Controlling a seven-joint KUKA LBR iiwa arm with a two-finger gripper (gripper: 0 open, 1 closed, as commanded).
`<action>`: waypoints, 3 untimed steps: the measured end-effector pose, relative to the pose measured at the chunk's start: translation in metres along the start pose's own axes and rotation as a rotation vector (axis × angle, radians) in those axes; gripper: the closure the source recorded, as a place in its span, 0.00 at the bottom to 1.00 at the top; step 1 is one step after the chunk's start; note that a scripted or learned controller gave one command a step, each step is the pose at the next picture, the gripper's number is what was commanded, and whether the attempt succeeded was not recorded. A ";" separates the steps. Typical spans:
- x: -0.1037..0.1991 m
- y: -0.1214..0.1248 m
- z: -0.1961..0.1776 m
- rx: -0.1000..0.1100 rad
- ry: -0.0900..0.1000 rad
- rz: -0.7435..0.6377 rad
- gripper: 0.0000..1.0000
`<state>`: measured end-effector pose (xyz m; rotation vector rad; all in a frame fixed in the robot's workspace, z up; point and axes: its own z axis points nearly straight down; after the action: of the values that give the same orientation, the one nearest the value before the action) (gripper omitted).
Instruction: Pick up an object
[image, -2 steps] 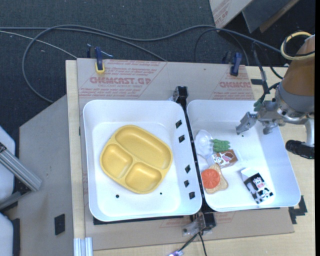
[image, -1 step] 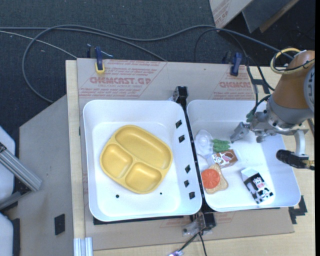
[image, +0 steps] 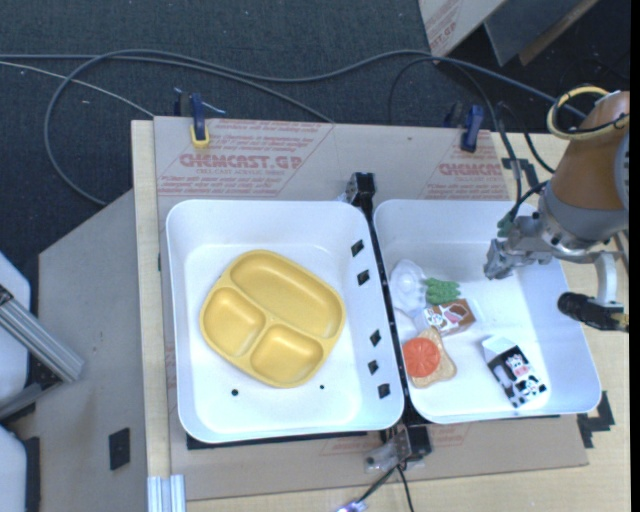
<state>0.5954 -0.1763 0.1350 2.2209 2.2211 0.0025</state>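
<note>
Orange and red, a round toy slice (image: 423, 355) is lying on a tan piece (image: 443, 368) at the near left of the right bin (image: 570, 395). Just beyond it are sitting a small brown and white packet (image: 452, 316), a green leafy toy (image: 440, 291) and a clear crumpled wrapper (image: 408, 280). A black and white carton (image: 516, 372) is resting to the right, near the bin's near rim. The pincer (image: 500, 257) is hanging over the far middle of this bin, apart from all these things; whether it is clenched or released, I cannot tell. The grey arm (image: 590, 170) is reaching in from the right. A yellow divided plate (image: 272, 317) is lying in the left bin (image: 190, 300). Both bins are sitting on a board on the desk (image: 150, 330), with two blue clamps (image: 197, 112) at the far edge.
</note>
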 end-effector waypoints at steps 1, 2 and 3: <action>0.007 0.004 -0.046 -0.003 -0.002 -0.002 1.00; 0.006 0.005 -0.100 -0.005 -0.002 -0.001 1.00; 0.066 0.002 -0.091 0.004 0.003 -0.006 1.00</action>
<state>0.5972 -0.1100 0.2262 2.2178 2.2311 0.0015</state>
